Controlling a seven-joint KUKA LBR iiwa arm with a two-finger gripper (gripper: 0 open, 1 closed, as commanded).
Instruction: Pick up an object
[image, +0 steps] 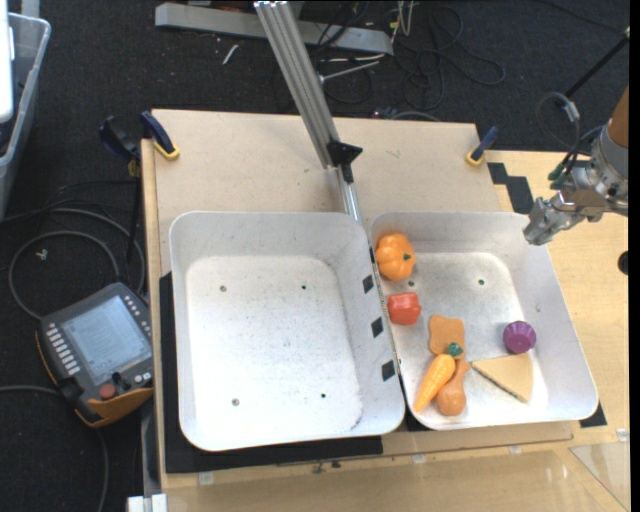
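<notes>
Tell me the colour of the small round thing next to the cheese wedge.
Purple. The ball lies in the right bin, just above the cheese wedge, plain in the camera view.

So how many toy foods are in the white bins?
6, all in the right white bin: orange pumpkin, red tomato, orange cracker, purple ball, carrot, yellow cheese wedge. Something orange beside the carrot may be another.

Bench top (260, 165): pale, matt wood-like board. Bins (270, 240) (545, 275): white, faintly sheened plastic, the floors speckled with dark scuffs. Toy pumpkin (394, 256), carrot (436, 378) and purple piece (518, 337): smooth, slightly glossy plastic. Slanted pole (300, 80): brushed grey metal. Gripper (545, 222): dull grey metal.
</notes>
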